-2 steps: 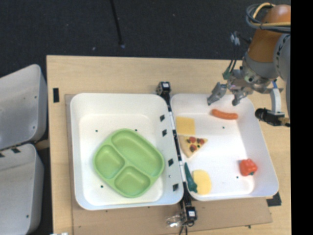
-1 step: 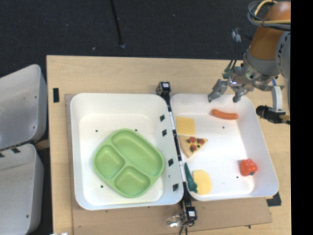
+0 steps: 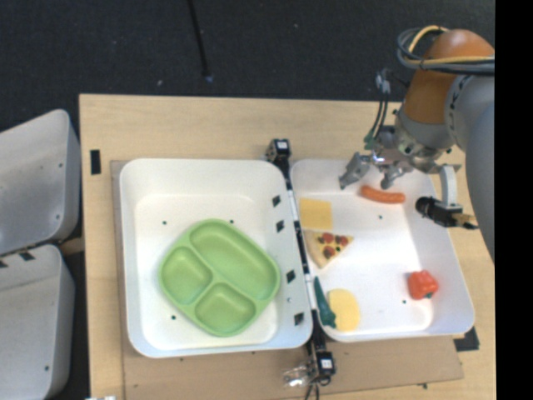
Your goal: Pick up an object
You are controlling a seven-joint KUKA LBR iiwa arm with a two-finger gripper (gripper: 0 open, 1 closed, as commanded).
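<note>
Looking down, I see my hand [image 3: 376, 170] hovering with its fingers spread apart, holding nothing, at the far end of the right bin [image 3: 441, 307]; the toy sausage [image 3: 382, 195] lies just below it, long axis running left-right
</note>
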